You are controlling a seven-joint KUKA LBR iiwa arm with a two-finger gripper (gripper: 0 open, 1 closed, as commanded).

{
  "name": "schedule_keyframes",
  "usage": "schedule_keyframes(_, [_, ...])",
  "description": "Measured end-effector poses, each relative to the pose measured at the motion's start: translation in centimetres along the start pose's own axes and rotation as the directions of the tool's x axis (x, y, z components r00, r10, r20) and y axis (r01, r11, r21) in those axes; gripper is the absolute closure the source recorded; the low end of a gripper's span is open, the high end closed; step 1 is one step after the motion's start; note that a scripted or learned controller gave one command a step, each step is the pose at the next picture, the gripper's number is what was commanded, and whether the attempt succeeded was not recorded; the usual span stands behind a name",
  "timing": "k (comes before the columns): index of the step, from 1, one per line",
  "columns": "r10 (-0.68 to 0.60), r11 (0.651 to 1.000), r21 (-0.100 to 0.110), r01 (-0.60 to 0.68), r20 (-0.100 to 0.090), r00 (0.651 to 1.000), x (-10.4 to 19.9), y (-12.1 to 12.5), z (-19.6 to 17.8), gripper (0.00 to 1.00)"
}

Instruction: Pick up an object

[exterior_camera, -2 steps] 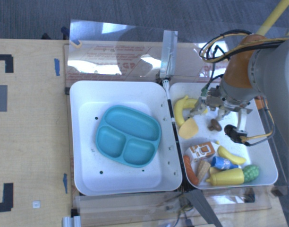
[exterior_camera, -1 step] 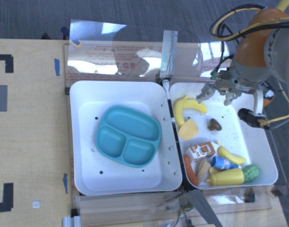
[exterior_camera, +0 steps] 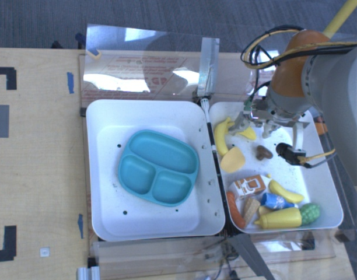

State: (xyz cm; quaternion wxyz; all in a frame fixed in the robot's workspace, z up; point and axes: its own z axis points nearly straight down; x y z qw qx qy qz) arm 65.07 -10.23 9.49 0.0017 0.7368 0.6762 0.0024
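Right bin (exterior_camera: 327, 182), landmark. Gripper (exterior_camera: 266, 121) is being held over its far end; jaw state cannot be told. Banana (exterior_camera: 221, 134) is lying along its left wall, just left of the gripper; brown lump (exterior_camera: 263, 152) just nearer. Mustard bottle (exterior_camera: 279, 218), carton (exterior_camera: 250, 186), carrot (exterior_camera: 234, 209) are being kept at its near end. Blue divided plate (exterior_camera: 158, 167) is lying in the left bin (exterior_camera: 102, 214).

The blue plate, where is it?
The blue plate lies in the middle of the left white bin, across the divider from the banana in the right bin.
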Motion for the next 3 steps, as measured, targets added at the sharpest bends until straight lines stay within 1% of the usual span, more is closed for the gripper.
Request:
schedule_keyframes(1, [-0.001, 1.0, 0.008, 0.001, 0.003, 1.0, -0.1, -0.2, -0.6, 1.0])
schedule_keyframes(2, [0.155, 0.988, 0.006, -0.155, 0.004, 0.988, -1.9, 0.0, -3.4, 1.0])
schedule_keyframes(3, [0.171, 0.985, 0.002, -0.171, 0.0, 0.985, 4.9, 0.8, -9.3, 1.0])
